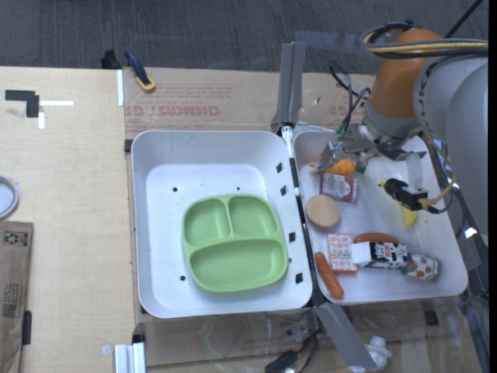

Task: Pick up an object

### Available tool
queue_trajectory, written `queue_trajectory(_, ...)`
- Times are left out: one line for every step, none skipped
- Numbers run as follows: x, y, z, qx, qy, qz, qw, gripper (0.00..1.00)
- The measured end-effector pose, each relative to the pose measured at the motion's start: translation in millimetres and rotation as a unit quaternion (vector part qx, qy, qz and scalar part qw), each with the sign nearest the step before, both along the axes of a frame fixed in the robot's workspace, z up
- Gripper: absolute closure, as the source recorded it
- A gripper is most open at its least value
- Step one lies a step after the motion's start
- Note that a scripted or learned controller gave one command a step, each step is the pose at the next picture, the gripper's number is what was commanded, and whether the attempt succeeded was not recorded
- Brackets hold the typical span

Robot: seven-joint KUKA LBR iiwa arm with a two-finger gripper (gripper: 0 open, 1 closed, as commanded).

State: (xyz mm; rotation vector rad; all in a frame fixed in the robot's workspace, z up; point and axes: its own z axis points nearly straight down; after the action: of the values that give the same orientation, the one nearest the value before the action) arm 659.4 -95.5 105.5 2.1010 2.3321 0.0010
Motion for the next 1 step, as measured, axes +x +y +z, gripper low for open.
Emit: queue_trajectory(-0.2, -2.1, 9.6, -0.0009, 0.001, -0.002, 1.0000, 1.00)
